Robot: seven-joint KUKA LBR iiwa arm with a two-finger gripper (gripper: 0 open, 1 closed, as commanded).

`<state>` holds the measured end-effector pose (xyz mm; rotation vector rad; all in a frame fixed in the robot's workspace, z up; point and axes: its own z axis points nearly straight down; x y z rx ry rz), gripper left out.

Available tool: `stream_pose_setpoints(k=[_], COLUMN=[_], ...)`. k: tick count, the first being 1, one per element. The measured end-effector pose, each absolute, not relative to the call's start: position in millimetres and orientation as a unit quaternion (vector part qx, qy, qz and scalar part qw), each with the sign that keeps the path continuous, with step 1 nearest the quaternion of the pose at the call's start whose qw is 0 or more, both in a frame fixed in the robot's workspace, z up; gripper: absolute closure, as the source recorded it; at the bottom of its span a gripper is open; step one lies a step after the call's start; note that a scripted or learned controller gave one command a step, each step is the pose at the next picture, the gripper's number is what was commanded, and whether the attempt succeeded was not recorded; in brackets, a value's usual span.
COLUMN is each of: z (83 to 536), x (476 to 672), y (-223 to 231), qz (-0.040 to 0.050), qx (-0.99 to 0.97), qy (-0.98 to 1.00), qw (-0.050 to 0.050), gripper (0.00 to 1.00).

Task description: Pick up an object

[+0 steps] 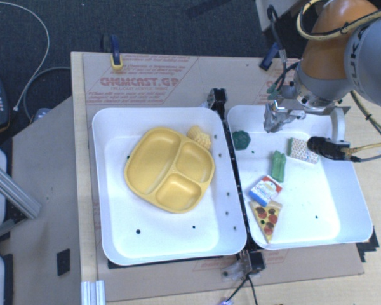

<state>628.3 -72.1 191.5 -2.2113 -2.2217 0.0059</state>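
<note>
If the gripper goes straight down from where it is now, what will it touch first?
Probably the bare floor of the right white bin, near its back wall. The gripper points down there; the small dark green round object lies slightly to its left, apparently outside the line, though depth is unclear.

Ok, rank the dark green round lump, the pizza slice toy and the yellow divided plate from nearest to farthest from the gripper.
1. Dark green round lump, right bin, just left of the gripper.
2. Pizza slice toy, right bin's near edge.
3. Yellow divided plate, left bin.

End effector [276, 121] hangs over the right bin [349, 196] — near a green lump [242, 139], nothing visibly gripped.
</note>
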Motion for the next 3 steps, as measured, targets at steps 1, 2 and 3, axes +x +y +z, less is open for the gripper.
stream_pose_setpoints(k=[1,2,3], z=[192,204,205], x=[608.8,601.0,580.2], y=[-12,32,72], qz=[0.0015,0.0012,0.0024], qx=[-0.705,-0.705,-0.705], qy=[-0.709,-0.709,-0.709], qw=[0.004,0.002,0.003], gripper=[1.00,1.00,1.00])
